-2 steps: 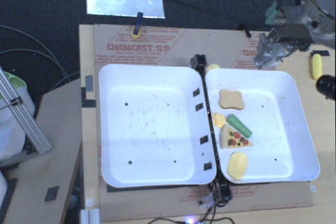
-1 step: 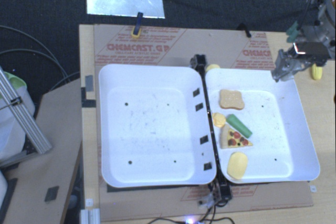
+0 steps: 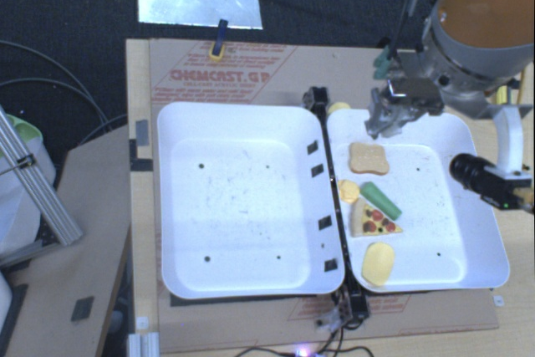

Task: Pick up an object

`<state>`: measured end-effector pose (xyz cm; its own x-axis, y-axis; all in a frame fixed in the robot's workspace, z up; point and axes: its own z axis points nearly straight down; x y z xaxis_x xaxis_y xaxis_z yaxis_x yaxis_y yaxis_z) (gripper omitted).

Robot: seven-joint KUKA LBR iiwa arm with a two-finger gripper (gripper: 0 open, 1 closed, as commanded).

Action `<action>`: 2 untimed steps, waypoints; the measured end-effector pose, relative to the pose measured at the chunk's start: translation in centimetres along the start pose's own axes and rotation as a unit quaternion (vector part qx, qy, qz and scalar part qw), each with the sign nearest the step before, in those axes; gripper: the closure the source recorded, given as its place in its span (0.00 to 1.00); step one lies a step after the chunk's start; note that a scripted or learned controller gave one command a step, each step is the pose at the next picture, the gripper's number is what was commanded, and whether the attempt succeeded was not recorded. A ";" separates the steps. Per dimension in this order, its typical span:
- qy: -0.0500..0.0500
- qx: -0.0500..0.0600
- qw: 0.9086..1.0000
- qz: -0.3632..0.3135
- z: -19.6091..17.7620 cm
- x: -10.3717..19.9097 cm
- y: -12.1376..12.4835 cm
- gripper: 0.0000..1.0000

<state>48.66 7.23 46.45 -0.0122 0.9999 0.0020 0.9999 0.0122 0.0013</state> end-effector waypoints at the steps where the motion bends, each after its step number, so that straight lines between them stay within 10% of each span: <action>1: -0.001 -0.001 1.000 0.007 -0.6 -3.9 0.0 1.00; 2: -0.001 0.000 1.000 0.005 2.1 -3.4 0.0 1.00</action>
